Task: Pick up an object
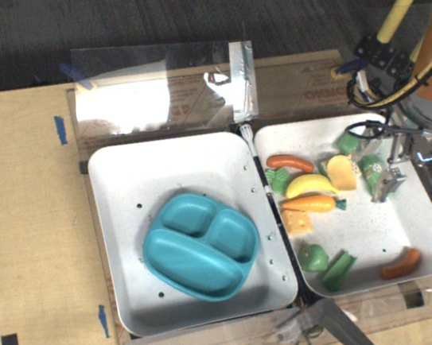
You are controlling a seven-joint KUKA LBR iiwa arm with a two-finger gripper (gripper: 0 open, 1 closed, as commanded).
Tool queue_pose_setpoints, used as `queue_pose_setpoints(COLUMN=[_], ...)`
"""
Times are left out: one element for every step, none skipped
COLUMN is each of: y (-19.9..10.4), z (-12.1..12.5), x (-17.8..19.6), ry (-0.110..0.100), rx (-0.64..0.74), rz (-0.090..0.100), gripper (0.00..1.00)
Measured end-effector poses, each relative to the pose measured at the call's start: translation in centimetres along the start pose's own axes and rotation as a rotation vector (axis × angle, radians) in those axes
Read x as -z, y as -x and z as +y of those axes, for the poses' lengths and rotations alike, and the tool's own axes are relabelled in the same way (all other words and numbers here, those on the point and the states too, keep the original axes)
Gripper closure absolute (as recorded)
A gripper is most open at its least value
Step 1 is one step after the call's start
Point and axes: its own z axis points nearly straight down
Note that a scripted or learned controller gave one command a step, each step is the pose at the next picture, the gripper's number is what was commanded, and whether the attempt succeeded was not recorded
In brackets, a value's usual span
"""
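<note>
Hovering low over the right bin (431, 212) at its 2 o'clock corner, the gripper (385, 182) points down at a green toy (374, 172), likely chosen because it sits apart from the crowded pile. Whether the fingers are spread or pinching it I cannot tell. Banana (308, 186), carrot (311, 204) and sausage (289, 163) cluster toward 9 o'clock. The teal divided tray (201, 244) waits in the left bin (112, 175).

a teal tray (201, 246) in a white bin (119, 222); yellow banana (308, 186), orange carrot (309, 204).
</note>
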Motion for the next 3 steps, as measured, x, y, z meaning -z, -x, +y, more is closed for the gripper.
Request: queue_pose_setpoints(y=[3.7,2.9,3.3], z=[0.9,5.1,5.2], x=[-8.3,-10.0,-8.5], ry=[-0.003,0.001,-0.003], rx=[0.116,0.194,0.195], rz=[-0.022,-0.004,-0.018], gripper=[0.00,0.00,1.00])
